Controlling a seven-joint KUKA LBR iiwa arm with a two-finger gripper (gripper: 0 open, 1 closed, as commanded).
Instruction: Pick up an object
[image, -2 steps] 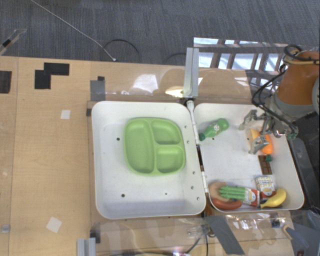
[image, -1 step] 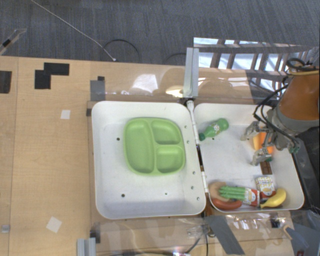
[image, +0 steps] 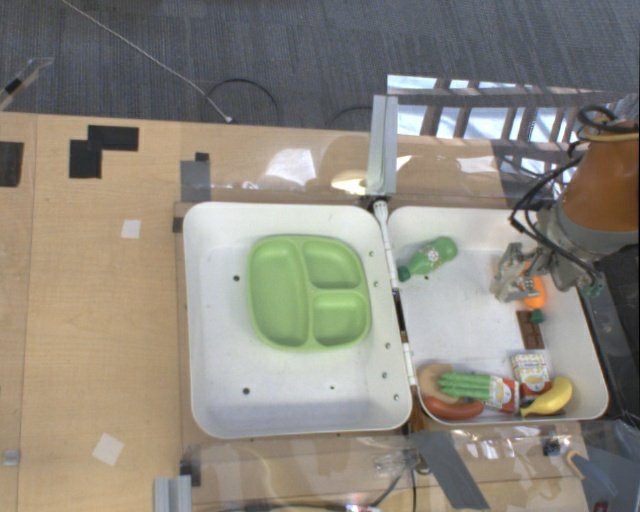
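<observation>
While the left bin (image: 200, 400) is carrying a green divided plate (image: 306, 292), the right bin (image: 460, 310) is holding a green bottle (image: 428, 257) at its upper left and a pile along its lower edge: a banana (image: 550, 398), a small carton (image: 530, 368), green beans (image: 470, 385) and a sausage (image: 450, 407). Reaching in from the right of the frame, the arm (image: 600, 190) is hanging its pincer (image: 518, 275) over the bin's right side, just beside an orange object (image: 538, 292). Whether the pincer is gripping it, I cannot tell.
</observation>
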